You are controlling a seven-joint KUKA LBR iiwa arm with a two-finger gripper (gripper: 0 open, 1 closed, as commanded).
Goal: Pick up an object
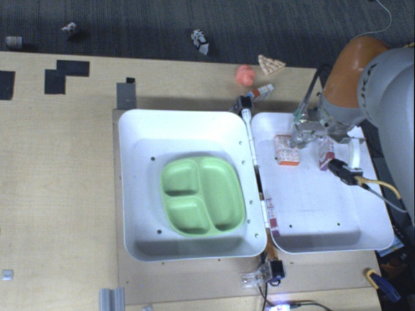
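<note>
Packet (287, 151) lies long axis up-down in the right bin (324, 225); gripper (303, 135) state unclear.

Green divided plate (202, 195) in left bin (133, 173); pincer (302, 137) just beside small red-and-white packet (287, 151) in right bin (324, 229).

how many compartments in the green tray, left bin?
3. The green tray has one long compartment on its right side and two smaller ones on its left: upper and lower.

Left of the gripper (305, 137) sits a pale green tray (202, 195) in a white bin (139, 193); just beside it, a white-and-orange packet (286, 151), perhaps printed.
</note>
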